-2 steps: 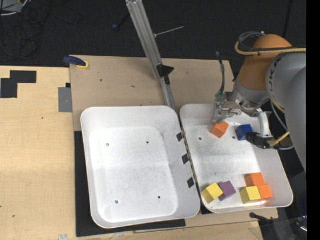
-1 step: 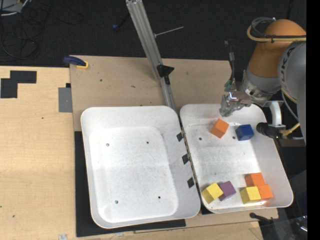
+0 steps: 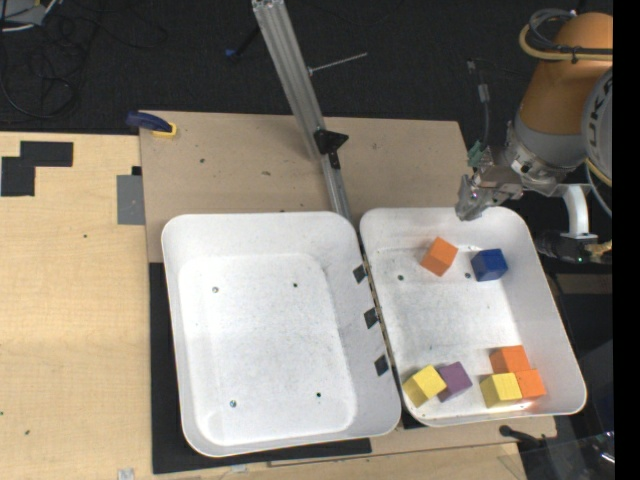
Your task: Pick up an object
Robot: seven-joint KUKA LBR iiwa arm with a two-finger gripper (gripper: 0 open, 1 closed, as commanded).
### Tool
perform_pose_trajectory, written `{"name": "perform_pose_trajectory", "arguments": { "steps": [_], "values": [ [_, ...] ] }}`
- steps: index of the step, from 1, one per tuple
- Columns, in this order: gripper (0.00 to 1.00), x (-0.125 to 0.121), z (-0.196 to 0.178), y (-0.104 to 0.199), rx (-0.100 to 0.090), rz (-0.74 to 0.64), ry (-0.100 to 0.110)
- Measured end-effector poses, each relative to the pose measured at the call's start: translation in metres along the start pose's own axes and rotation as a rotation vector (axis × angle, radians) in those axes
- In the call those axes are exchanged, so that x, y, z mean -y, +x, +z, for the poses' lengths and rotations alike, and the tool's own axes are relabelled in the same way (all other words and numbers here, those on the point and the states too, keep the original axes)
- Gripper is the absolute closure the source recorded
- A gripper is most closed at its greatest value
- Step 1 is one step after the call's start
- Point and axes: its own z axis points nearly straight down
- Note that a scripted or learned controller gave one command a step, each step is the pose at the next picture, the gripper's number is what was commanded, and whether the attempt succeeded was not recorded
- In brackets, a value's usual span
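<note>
The right white bin [image 3: 545,298] holds several small blocks. An orange cube [image 3: 438,256] and a blue cube [image 3: 489,264] lie near its far edge. At its near edge sit a yellow cube [image 3: 424,384], a purple cube [image 3: 455,377], a second yellow cube [image 3: 500,389] and two orange cubes [image 3: 519,370]. My gripper [image 3: 472,205] hangs over the bin's far rim, just above and behind the orange and blue cubes, with nothing seen in it.
The left white bin [image 3: 262,328] lies beside the right one. A slanted aluminium rail [image 3: 300,88] rises behind the gap between the bins. A blue and yellow clamp [image 3: 152,123] sits at the board's far left corner.
</note>
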Motion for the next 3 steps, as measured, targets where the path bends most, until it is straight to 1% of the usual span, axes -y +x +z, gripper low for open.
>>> {"name": "perform_pose_trajectory", "arguments": {
  "steps": [1, 2, 3],
  "values": [
    [1.0, -0.002, -0.043, -0.003, 0.0, -0.003, 0.0],
    [1.0, -0.003, -0.047, 0.047, -0.003, -0.004, 0.005],
    [1.0, -0.004, -0.031, 0.091, -0.003, -0.003, 0.007]
  ]
}}
